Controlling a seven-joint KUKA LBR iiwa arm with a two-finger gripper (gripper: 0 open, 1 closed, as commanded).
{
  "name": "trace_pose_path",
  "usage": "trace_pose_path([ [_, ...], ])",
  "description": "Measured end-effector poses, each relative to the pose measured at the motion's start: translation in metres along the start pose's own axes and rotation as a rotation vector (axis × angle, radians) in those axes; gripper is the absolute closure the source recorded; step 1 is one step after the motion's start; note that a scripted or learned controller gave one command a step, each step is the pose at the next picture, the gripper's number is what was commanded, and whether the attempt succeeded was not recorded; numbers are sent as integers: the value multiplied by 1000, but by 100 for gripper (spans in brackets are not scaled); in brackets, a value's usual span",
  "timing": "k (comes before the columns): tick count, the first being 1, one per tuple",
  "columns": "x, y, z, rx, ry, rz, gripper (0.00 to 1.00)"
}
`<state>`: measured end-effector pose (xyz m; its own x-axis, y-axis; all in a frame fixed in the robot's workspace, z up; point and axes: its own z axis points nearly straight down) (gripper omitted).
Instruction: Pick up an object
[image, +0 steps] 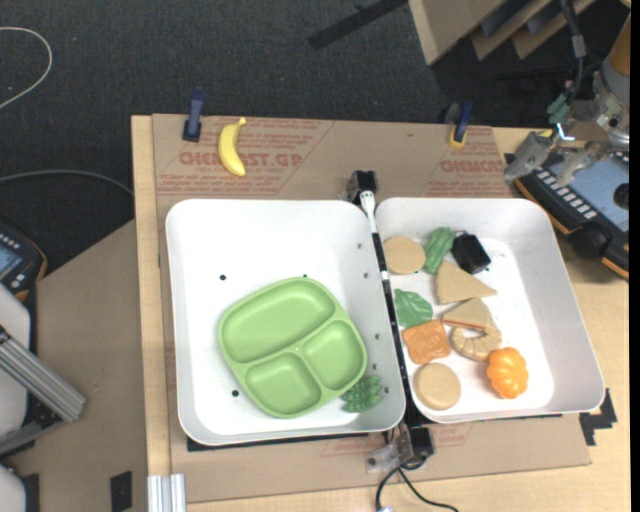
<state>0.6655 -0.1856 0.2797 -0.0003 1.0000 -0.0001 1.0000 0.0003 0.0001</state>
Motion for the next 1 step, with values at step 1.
trace_pose_path([
  [1,-19,-55,113,12,3,4,0],
])
